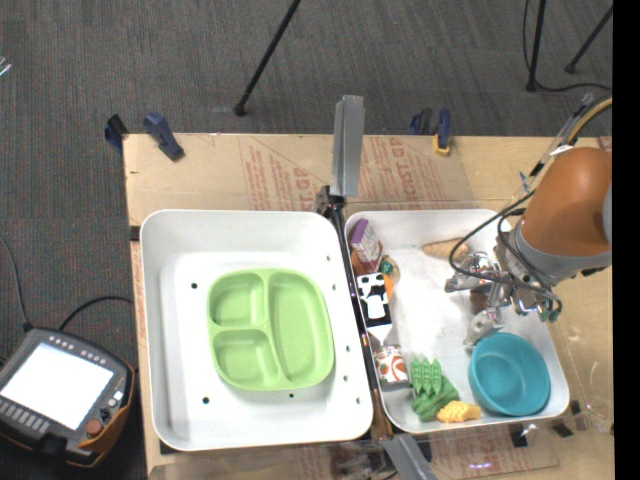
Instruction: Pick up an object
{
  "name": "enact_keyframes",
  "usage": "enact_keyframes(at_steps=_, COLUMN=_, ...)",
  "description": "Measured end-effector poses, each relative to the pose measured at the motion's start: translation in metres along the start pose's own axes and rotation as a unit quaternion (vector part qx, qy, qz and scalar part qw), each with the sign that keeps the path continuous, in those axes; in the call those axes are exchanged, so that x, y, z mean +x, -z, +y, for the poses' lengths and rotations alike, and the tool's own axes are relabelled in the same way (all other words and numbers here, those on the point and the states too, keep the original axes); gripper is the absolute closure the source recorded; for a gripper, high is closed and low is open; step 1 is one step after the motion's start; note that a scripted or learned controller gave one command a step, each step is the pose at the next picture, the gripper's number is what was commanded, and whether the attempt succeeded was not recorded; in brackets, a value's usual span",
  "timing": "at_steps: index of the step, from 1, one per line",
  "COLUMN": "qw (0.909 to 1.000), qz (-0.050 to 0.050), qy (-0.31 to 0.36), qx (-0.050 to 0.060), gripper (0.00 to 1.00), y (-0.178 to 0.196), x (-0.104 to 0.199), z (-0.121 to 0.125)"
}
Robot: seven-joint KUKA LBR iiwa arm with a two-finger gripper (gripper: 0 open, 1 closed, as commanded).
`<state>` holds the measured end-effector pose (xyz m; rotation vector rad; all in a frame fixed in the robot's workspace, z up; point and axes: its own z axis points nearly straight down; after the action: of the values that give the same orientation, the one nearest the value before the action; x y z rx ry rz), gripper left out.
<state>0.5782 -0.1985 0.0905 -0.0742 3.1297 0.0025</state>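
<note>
Nearest the lens, at the lower left: grey handheld control pendant with pale screen [62, 386], resting off the bench. Left shallow white bin [165, 268]: light-green divided plastic tray [270, 329], lying flat at centre. Right shallow white bin [430, 226]: candidate objects ranged along its left wall and front edge, namely a purple-and-brown item [362, 242], black-and-white cow-patterned box [374, 298], small white-and-orange block [393, 365], green ridged toy vegetable [428, 382], yellow corn-like toy [459, 411] and teal round plastic bowl [510, 373] at front right; pale cone-shaped piece [440, 249] near the back. Two-finger gripper [487, 320] poised low, just above the bowl's rear rim; finger spacing not discernible amid cables and blur. Nothing visibly lodged between the tips. Task judged at approach stage: no object lifted, grasp and raise outstanding.
</note>
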Motion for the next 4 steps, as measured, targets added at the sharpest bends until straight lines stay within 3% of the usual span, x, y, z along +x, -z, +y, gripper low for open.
enact_keyframes(at_steps=1, qw=0.9984, qz=0.006, qy=-0.056, qx=0.0, gripper=0.0, y=-0.002, x=0.095, z=-0.007)
enact_keyframes(at_steps=2, qw=1.0, qz=0.004, qy=-0.003, qx=-0.001, gripper=0.0, y=-0.003, x=0.015, z=0.032)
enact_keyframes(at_steps=3, qw=1.0, qz=0.001, qy=-0.01, qx=0.0, gripper=0.0, y=0.02, x=-0.07, z=0.12)
enact_keyframes(at_steps=4, qw=0.9982, qz=0.005, qy=-0.06, qx=0.001, gripper=0.0, y=-0.005, x=-0.067, z=0.04)
